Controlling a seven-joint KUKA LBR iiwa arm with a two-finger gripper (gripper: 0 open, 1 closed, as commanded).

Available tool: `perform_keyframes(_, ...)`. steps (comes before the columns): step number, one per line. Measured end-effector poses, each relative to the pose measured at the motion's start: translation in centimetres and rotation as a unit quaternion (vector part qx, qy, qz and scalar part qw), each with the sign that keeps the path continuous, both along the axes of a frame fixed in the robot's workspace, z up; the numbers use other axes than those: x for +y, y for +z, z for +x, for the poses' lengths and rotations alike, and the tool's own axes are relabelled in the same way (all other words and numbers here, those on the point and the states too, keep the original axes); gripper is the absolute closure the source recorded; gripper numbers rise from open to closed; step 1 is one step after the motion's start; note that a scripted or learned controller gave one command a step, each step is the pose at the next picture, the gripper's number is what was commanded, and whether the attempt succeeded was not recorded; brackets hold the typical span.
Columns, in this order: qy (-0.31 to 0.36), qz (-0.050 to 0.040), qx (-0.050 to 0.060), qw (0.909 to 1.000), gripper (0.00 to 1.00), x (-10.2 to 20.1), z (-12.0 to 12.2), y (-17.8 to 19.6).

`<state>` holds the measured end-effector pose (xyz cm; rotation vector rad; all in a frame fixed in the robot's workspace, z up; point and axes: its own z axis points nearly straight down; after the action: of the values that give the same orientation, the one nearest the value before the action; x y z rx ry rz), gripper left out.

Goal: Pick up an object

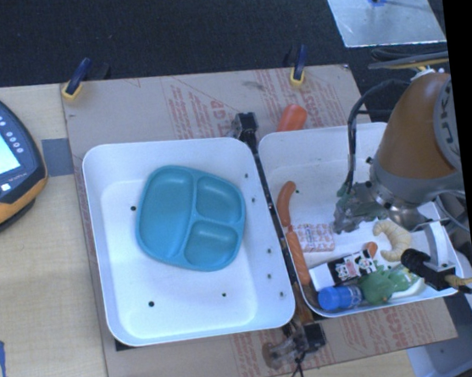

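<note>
End effector point(352, 212) (finger state cannot be told) poised over the right bin point(316, 144); crowded toys point(384, 280) nearby risk a deflected, failed grasp.

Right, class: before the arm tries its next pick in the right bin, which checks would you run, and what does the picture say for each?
1. Hand over the right bin: ok.
2. Object seen between the hand's fingers: cannot tell.
3. Objects within the bin to pick: ok; orange sausage-shaped toy, blue bottle and green toy lie inside.
4. Target free of neighbours: not ok; the items at the near edge are crowded together.
5. Blue divided plate apart from the hand, in the left bin: ok.
</note>
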<state>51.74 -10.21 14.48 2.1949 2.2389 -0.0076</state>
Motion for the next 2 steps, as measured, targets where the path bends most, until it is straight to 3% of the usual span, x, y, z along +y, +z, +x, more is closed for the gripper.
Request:
perform_keyframes(1,0.000,-0.0001,0.000,1.0000,0.00,0.0,0.0,0.0)
perform_keyframes(2,-0.007,0.0028,-0.001,1.0000,0.00,0.8,3.7,-5.0)
